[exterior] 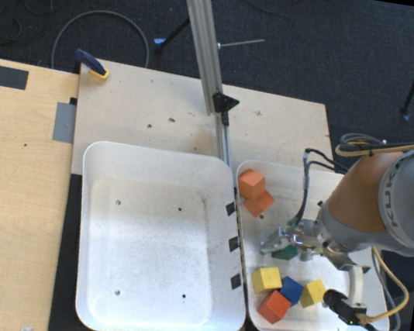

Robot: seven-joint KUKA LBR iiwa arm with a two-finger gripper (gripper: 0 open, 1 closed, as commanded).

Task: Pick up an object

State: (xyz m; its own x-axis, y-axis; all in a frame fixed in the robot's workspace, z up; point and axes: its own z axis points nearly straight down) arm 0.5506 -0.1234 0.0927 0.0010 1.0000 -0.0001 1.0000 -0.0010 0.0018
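Note:
My gripper (282,242) is low inside the right bin (284,174), near its middle, on the grey arm with the orange band (363,196) that comes in from the right. A small dark green object (285,252) lies right at the gripper's tip, partly hidden by it, and I cannot tell whether it is held. Two orange blocks (254,190) sit at the bin's far left. A yellow block (267,278), a blue block (291,290), a red block (274,306) and a second yellow block (313,292) cluster at the near side.
The left bin (114,155) adjoins the right one along a shared edge with black clips (234,243). A slanted aluminium rail (207,51) rises behind the bins. Cables (373,302) hang around the wrist over the right bin's near corner.

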